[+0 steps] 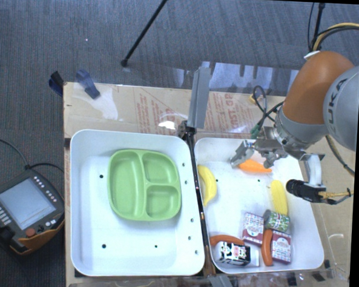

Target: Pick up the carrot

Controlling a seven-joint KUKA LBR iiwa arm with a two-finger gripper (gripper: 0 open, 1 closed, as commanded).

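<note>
The carrot (255, 167) is a small orange piece lying near the back of the right bin (318, 251). My gripper (254, 158) hangs right over it, reaching in from the right under the orange band of the arm. It is open. One grey finger (239, 154) stands to the carrot's left and the other finger (270, 159) by its right end. The carrot's upper edge is partly covered by the gripper body. I cannot tell whether the fingers touch it.
The right bin also holds a banana (207, 183) by its left wall, a yellow corn-like piece (279, 197), several small cartons (276, 231) and two sausages (266, 247) toward the front. A green divided plate (145, 184) lies in the left bin (83, 225).
</note>
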